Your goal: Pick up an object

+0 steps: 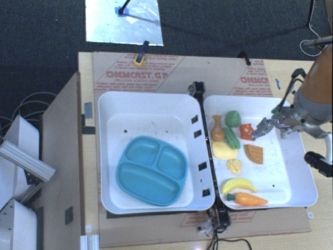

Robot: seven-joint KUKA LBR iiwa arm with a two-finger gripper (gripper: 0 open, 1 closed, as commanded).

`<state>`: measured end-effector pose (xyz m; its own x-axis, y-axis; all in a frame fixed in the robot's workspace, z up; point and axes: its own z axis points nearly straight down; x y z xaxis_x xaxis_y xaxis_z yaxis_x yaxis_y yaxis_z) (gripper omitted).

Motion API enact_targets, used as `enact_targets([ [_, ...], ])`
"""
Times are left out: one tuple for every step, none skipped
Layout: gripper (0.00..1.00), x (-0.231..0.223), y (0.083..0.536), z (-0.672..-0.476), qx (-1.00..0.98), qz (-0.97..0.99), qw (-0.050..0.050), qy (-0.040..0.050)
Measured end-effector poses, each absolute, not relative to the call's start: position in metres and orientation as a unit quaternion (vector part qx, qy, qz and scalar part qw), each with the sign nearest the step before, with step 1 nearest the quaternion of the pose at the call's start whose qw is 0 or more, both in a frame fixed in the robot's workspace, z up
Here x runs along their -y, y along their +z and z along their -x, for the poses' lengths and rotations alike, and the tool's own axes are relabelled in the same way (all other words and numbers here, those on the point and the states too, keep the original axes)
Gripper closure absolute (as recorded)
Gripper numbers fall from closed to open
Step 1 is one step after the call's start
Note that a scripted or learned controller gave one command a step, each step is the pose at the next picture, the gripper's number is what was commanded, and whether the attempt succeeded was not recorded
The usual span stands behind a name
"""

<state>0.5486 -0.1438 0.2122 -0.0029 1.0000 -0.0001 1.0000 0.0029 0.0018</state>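
The red object (246, 132) lies in the upper middle of the right bin (299, 191), and it is the landmark for the rest. The claw (264, 127) hangs just to its right, its tips close to the red object's edge; whether the fingers are spread or closed cannot be told from this angle, and nothing is seen gripped between them. Eight toy pieces lie in this bin, one of each kind. Touching the red object's left side is a dark green cucumber-like piece (232, 138), and just above that sits a round green piece (232, 118). Further left stands a tan gourd-shaped piece (217, 129) near the bin's left wall. Below and left of the red object is a pale yellow lump (224, 150), with a smaller cream piece (234, 165) beneath it. Just below and right of the red object lies an orange-brown wedge (254, 153). Well below, near the bin's front wall, a banana (239, 185) rests just above a carrot (246, 199). The second bin, the left bin (112, 111), sits well to the left of the red object and holds one blue divided plate (151, 170). Both bins rest on the bench (171, 72).
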Motion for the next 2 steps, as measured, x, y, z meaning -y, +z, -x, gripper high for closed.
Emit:
enact_targets([
  [0.0,0.175,0.095,-0.595,-0.708,-0.707,0.0,-0.0004],
  [1.0,0.174,0.112,-0.595,-0.707,-0.707,0.002,0.0013],
])
